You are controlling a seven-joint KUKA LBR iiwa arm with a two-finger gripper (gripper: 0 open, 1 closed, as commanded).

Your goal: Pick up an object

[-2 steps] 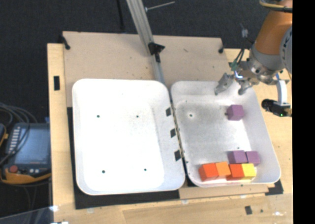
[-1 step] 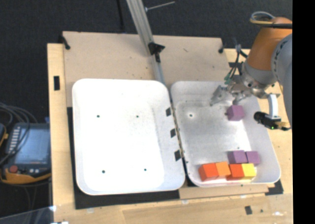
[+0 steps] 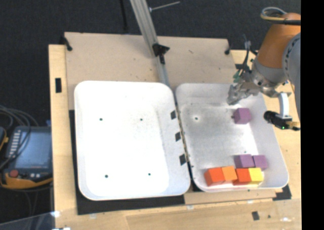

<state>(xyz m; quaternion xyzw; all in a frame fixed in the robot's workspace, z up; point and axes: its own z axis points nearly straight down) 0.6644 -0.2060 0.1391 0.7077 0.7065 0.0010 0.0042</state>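
Note:
In the right bin a purple block lies alone near the back right. My gripper hangs just above and to the left of it, over the bin's back part, with nothing visibly between its fingers. Along the bin's front edge sits a cluster of blocks: two purple ones, two orange ones, a red-orange one and a yellow one.
The left bin lies beside the right one. A slanted metal pole rises from behind the bins. A pendant with cables lies off the bench at the left.

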